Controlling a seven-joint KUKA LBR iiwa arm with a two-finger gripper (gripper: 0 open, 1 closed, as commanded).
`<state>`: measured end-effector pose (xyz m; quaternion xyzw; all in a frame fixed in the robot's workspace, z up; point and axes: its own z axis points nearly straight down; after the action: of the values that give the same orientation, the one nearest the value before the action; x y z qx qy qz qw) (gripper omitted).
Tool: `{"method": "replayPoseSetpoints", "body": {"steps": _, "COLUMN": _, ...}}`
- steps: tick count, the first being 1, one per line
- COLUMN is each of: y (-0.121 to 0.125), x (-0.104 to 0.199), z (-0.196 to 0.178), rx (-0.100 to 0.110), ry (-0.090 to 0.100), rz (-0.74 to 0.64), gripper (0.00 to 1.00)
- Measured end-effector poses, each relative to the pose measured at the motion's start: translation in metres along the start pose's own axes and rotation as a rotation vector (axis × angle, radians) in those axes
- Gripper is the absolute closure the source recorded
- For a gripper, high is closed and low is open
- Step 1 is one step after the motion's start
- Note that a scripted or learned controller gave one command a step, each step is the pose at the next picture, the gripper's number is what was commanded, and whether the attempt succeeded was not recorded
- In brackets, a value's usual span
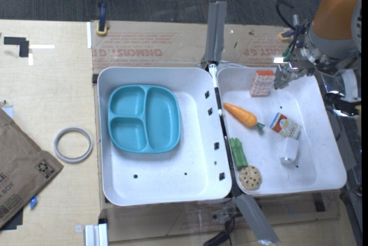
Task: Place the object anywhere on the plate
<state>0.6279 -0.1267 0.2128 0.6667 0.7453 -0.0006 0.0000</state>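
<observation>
A blue three-compartment plate (pixel 144 119) lies in the left bin (pixel 164 187), toward its far left. The right bin (pixel 322 176) holds an orange carrot (pixel 241 115), a small red-and-white box (pixel 261 83), a little orange-and-white carton (pixel 286 125), a white bottle (pixel 288 150), a green pod (pixel 238 153) and a round cookie (pixel 250 177). My gripper (pixel 283 78) hangs over the far right part of the right bin, just to the right of the red-and-white box and apart from the plate. Nothing shows between its tips.
A grey divider (pixel 216 38) runs between the bins. On the bench to the left lie a grey tape ring (pixel 73 143) and a brown cardboard sheet (pixel 20 167). Cables (pixel 339 104) hang by the right bin's far edge.
</observation>
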Motion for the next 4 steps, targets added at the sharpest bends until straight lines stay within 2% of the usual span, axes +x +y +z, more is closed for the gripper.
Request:
{"method": "replayPoseSetpoints", "body": {"steps": 1, "y": -0.129, "x": 0.077, "z": 0.015, "rx": 0.004, "ry": 0.001, "rz": 0.189, "gripper": 1.00}}
{"method": "replayPoseSetpoints", "body": {"steps": 2, "y": -0.051, "x": 0.160, "z": 0.024, "rx": 0.005, "ry": -0.002, "rz": 0.497, "gripper": 1.00}}
{"method": "replayPoseSetpoints", "body": {"steps": 3, "y": -0.010, "x": 0.186, "z": 0.023, "rx": 0.004, "ry": -0.003, "rz": 0.797, "gripper": 1.00}}
{"method": "replayPoseSetpoints", "body": {"steps": 4, "y": -0.010, "x": 0.235, "z": 0.050, "rx": 0.005, "ry": -0.004, "rz": 0.946, "gripper": 1.00}}
